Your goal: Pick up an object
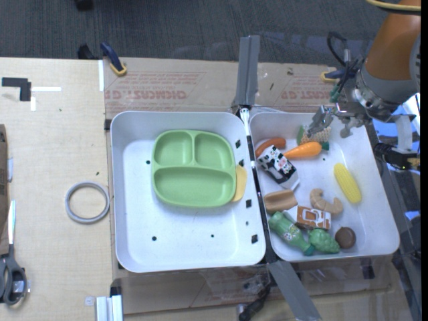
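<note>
Camera view has the gripper [328, 120] up at the right bin's [381, 199] top edge, fingers slightly apart, gripping nothing. Carrot [302, 150] sits just below it, green plate [194, 168] over in the left bin [134, 206]

Red print runs along the cardboard sheet [180, 85] behind the bins, upside down from this view; it seems to read "CHEMCAS", though the letters are small and blurred. A second red line beneath stays illegible.

Dark grey carpet floor [200, 12] lies beyond the light wooden bench [47, 152].
</note>
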Robot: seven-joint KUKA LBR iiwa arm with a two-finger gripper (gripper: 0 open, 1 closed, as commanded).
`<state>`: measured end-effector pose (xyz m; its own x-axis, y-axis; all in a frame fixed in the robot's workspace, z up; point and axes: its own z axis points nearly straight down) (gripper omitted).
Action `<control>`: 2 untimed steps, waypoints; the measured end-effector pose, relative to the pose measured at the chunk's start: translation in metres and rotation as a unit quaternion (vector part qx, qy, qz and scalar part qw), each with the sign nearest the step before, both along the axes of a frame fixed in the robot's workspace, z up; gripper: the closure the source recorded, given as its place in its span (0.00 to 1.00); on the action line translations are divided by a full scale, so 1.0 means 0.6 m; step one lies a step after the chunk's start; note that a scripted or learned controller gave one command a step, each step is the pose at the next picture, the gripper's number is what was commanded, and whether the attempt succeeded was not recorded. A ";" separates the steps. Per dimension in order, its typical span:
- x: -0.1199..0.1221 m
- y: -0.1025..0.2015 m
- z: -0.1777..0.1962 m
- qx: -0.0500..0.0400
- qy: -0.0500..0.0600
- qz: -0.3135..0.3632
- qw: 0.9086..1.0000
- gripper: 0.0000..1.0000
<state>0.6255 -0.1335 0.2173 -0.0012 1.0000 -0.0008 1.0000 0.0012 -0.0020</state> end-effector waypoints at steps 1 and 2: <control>0.059 -0.031 -0.203 -0.001 -0.004 -0.067 0.998 0.00; -0.036 -0.051 -0.128 0.000 0.000 0.010 1.000 0.00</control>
<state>0.6040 -0.1641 0.1405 -0.0213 0.9998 -0.0003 0.9998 0.0213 -0.0010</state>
